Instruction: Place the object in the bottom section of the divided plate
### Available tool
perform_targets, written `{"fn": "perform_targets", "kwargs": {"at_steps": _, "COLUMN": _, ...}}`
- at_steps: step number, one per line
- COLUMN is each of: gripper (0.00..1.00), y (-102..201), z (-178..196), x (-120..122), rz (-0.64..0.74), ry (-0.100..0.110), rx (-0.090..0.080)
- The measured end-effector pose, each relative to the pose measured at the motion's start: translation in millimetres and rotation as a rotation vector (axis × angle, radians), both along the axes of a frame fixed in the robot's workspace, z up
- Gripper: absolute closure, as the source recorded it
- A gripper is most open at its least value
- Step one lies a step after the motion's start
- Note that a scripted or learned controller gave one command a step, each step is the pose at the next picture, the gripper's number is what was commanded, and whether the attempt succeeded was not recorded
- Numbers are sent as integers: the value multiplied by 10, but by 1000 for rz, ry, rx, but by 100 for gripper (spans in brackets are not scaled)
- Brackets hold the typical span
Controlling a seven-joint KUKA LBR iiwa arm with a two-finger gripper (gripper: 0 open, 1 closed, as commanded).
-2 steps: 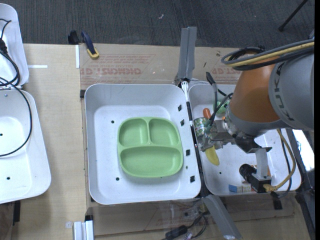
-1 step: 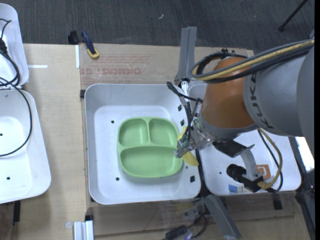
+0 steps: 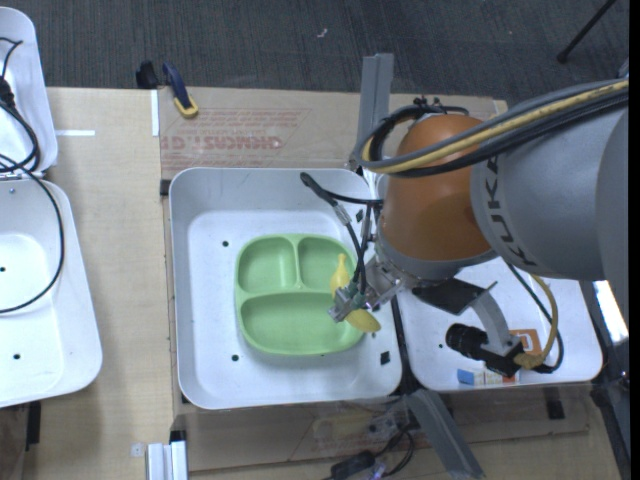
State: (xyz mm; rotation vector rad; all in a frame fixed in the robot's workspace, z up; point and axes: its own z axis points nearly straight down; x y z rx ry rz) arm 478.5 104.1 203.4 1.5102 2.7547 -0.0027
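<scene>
The gripper point(image 3: 352, 306) hangs over the right edge of the green plate point(image 3: 290, 293), and a small yellow object point(image 3: 345, 274) sits right at its tips. The fingers look closed on that yellow object, which runs roughly up-and-down along the plate's right rim, one end near the upper right compartment and the other poking out below the tips; the grip is partly hidden by the wrist, so this is a judgement.

The object hangs at the right end of the plate's bottom section, the wide compartment along the near side. That section lies to the left of and just below the fingers, so I judge the move ahead to be a short shift leftward before release.

All three plate compartments look bare. The plate rests in the middle of the left bin point(image 3: 200, 298). The right bin point(image 3: 560, 358) lies mostly beneath the arm point(image 3: 520, 188).
</scene>
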Motion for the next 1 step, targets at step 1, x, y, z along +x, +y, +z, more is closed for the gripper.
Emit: {"fn": "perform_targets", "kwargs": {"at_steps": 1, "gripper": 0, "y": -3, "z": 0, "x": 1, "rz": 0, "ry": 0, "rx": 0}}
